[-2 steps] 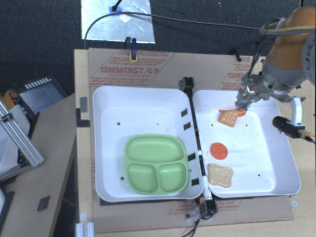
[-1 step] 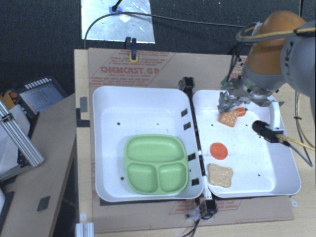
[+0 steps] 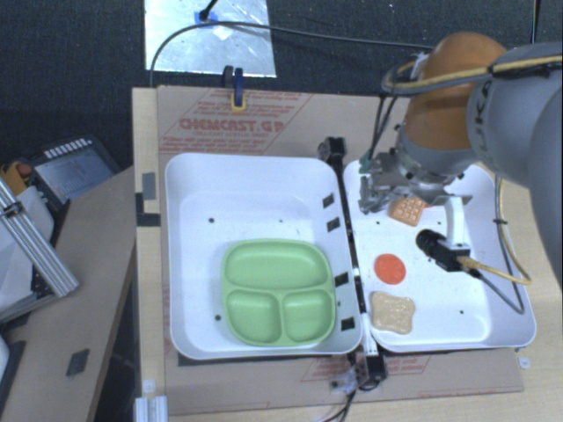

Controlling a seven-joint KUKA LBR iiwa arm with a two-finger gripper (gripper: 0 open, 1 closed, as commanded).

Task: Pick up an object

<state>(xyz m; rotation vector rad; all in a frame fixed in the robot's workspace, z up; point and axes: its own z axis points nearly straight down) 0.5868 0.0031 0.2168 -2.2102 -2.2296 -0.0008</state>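
In the right bin [image 3: 501,323] my gripper [image 3: 376,193] hangs low over the far left corner, under the grey arm with its orange band. A tan waffle-like square [image 3: 407,210] lies just to the right of the gripper, touching or nearly touching it; whether it is held cannot be made out. An orange-red disc [image 3: 391,269] lies on the bin floor nearer the front. A pale tan bread-shaped piece [image 3: 392,312] rests at the front left of that bin.
The left bin [image 3: 202,200] holds a green divided plate [image 3: 278,290] in its front right part. A raised divider with black clips [image 3: 345,236] separates the two bins. A cardboard sheet lies under both bins.
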